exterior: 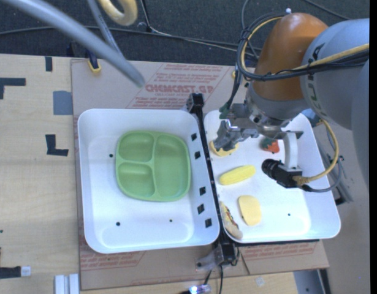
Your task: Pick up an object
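My gripper (pixel 224 141) hangs low over the far left part of the right bin (pixel 311 222), close to the divider between the bins. Just beneath it a pale yellow round object (pixel 220 152) peeks out, mostly hidden by the gripper. A yellow corn-like piece (pixel 237 175) lies just in front of the gripper, apart from it. Nearer the front lies a yellow oval piece (pixel 250 210). A brownish item (pixel 230 222) rests against the bin's front left wall. A small orange-red object (pixel 272 146) lies to the right of the gripper, partly hidden by the wrist.
The left bin (pixel 96 182) holds a green divided plate (pixel 154 165). Black clips (pixel 197 136) line the divider between the bins. Cables and a black connector (pixel 280 173) hang from the wrist over the right bin. A grey pole (pixel 84 32) crosses the top left.
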Robot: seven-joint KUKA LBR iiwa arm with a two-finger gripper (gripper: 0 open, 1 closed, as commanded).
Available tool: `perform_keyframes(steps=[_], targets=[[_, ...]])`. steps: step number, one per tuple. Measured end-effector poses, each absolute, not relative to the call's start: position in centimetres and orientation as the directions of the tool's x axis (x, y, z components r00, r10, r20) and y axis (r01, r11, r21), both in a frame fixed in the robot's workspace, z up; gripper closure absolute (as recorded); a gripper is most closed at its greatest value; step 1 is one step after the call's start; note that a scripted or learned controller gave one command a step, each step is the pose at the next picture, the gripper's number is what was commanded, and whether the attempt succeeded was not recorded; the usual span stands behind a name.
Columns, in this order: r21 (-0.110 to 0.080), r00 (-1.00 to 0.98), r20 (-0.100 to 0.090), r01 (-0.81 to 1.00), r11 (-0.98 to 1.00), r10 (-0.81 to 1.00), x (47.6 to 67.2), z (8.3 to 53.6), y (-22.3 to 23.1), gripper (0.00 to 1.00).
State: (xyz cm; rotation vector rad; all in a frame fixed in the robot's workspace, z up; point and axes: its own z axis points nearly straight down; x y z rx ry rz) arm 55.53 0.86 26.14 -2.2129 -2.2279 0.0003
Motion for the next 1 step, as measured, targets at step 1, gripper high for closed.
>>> perform_keyframes(steps=[1], targets=[[-0.003,-0.006,0.0,1.0,0.006,1.0,56.39,24.05,6.08,1.0]])
